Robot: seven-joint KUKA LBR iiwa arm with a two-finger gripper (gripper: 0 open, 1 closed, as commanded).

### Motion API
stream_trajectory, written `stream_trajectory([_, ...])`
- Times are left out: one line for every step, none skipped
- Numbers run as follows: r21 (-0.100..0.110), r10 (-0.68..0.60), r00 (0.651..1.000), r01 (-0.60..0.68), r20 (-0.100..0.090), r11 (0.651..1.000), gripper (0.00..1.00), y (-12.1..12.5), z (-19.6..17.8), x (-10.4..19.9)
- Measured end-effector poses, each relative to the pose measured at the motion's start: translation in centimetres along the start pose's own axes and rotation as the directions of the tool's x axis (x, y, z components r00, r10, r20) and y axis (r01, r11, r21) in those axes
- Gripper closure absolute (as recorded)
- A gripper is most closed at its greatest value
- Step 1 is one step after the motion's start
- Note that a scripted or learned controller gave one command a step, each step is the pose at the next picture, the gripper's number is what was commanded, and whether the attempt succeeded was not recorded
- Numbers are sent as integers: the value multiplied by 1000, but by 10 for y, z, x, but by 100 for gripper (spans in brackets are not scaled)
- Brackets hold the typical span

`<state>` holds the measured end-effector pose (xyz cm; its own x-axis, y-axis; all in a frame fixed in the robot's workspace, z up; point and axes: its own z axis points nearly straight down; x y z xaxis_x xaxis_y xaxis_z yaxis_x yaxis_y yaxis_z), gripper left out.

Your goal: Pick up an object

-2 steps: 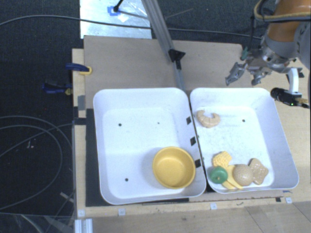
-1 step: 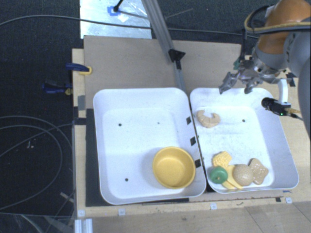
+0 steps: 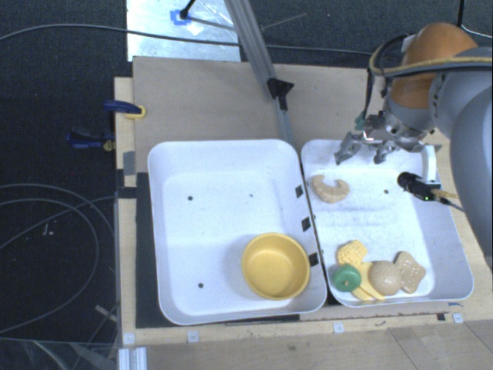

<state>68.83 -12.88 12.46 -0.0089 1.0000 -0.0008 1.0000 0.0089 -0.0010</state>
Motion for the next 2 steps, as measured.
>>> stream_trajectory([5, 1, 1000, -1, 0, 1000, 0, 0, 34, 0])
stream_trajectory([2, 0, 1000, 0, 3, 1000, 100, 0, 23, -1])
